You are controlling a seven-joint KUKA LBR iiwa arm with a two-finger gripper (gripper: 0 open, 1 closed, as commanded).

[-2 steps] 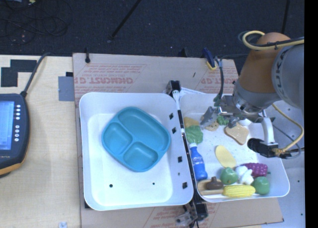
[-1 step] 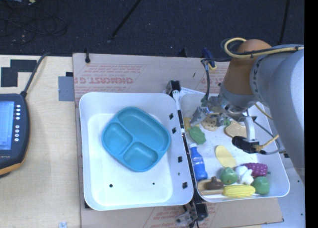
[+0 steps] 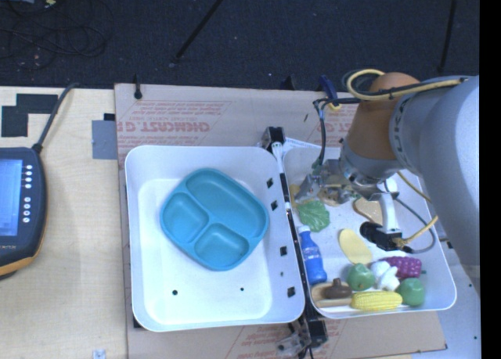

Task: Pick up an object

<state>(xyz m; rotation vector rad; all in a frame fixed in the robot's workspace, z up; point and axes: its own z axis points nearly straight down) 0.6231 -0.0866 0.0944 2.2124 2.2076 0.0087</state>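
My gripper (image 3: 313,186) hangs low over the back left of the right bin (image 3: 446,287), just above a green leafy toy (image 3: 314,215). A blue bottle (image 3: 311,256) lies against the bin's left wall, in front of the leafy toy. A yellow banana-like piece (image 3: 354,245) and a tan slice (image 3: 369,210) rest near the middle. Along the front edge lie a corn cob (image 3: 377,300), a green pepper (image 3: 360,277), a white piece (image 3: 384,274), purple grapes (image 3: 404,265), a lime (image 3: 412,292) and a brown piece (image 3: 335,292).
The left bin (image 3: 149,303) holds a blue divided plate (image 3: 213,218). The divider between the bins (image 3: 286,232) runs close to the gripper's left. The arm's grey body (image 3: 438,138) covers the right bin's back right. A tablet (image 3: 16,201) lies at the far left.
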